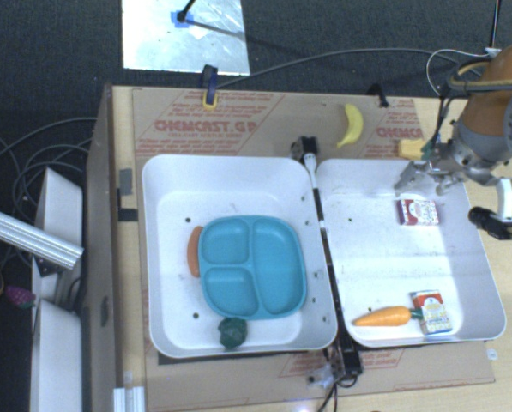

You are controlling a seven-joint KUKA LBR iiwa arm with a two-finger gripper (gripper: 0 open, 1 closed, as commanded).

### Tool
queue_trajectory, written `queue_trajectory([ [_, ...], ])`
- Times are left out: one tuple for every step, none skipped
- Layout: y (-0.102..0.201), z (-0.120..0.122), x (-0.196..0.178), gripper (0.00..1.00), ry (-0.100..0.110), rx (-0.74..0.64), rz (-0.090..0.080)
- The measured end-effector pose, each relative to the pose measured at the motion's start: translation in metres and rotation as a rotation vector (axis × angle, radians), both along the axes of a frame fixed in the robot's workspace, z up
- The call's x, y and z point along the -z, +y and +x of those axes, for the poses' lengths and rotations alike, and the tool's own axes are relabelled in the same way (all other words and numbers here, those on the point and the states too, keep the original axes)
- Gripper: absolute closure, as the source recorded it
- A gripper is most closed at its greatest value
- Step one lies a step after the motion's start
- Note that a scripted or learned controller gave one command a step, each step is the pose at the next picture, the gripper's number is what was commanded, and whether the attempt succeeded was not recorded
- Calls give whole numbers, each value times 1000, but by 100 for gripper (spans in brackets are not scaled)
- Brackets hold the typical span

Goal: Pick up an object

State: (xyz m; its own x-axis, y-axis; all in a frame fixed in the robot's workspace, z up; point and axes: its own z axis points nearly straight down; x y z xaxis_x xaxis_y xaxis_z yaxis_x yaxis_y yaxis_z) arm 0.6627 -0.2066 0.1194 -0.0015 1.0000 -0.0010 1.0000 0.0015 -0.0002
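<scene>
My gripper [423, 178] hangs over the far right part of the right bin [358, 230], its fingers [403, 182] spread open with nothing between them. Just below it a small red and white carton [417, 211] lies flat on the bin floor, apart from the fingers. At the bin's near edge an orange carrot [382, 318] lies next to a green, red and white carton [433, 311].
The left bin [165, 230] holds a blue divided plate [253, 265], an orange sausage [193, 250] at its left rim and a green broccoli [232, 332] in front. A banana [352, 125] and a yellow block [410, 148] lie on the bench behind the right bin.
</scene>
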Motion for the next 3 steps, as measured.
queue_trajectory([
  [6,-14,14,0,-2,0,0],
  [6,-13,2,100,-6,-1,-2],
  [6,-13,2,0,-6,-2,-2],
])
